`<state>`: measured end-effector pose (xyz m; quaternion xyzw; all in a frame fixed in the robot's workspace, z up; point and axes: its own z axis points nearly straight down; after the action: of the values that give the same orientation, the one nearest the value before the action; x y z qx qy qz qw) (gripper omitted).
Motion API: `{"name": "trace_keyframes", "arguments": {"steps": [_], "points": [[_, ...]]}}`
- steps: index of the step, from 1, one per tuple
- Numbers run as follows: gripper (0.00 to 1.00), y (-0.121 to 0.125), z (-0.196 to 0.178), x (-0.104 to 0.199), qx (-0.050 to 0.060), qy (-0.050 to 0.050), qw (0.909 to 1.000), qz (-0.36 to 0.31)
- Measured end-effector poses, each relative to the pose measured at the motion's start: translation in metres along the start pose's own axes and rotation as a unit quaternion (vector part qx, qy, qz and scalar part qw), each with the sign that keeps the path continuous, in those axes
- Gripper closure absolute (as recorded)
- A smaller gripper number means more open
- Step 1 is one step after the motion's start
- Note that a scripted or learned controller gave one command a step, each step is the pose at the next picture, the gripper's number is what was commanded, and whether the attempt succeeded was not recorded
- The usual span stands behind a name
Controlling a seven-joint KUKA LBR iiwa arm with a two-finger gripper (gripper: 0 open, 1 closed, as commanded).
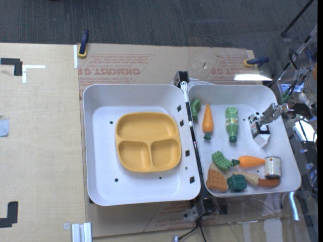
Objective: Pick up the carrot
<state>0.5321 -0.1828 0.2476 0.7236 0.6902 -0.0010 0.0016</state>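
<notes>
I see the orange tapered plastic carrot point(207, 119) lying near the left wall of the right white bin point(245, 142), its long axis running top to bottom in the view, well left of the gripper point(267, 117), with a green plastic bottle point(231, 124) between them; I cannot tell whether the gripper is spread or closed.

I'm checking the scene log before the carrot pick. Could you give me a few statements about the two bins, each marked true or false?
1. The yellow divided plate lies in the left bin. True.
2. A carrot lies on the plate. False: it lies in the right bin, near that bin's left wall.
3. The green bottle lies to the right of that carrot in the view. True.
4. The gripper is above the left bin. False: it is over the right side of the right bin.
</notes>
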Motion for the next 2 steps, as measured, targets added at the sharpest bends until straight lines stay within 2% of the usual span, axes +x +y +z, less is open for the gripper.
{"name": "trace_keyframes", "arguments": {"steps": [1, 2], "points": [[0.0, 0.014, -0.002, 0.068, 0.001, 0.001, 0.9999, 0.011], [0.0, 0.076, 0.13, 0.093, -0.014, 0.0, 0.9964, -0.084]]}}
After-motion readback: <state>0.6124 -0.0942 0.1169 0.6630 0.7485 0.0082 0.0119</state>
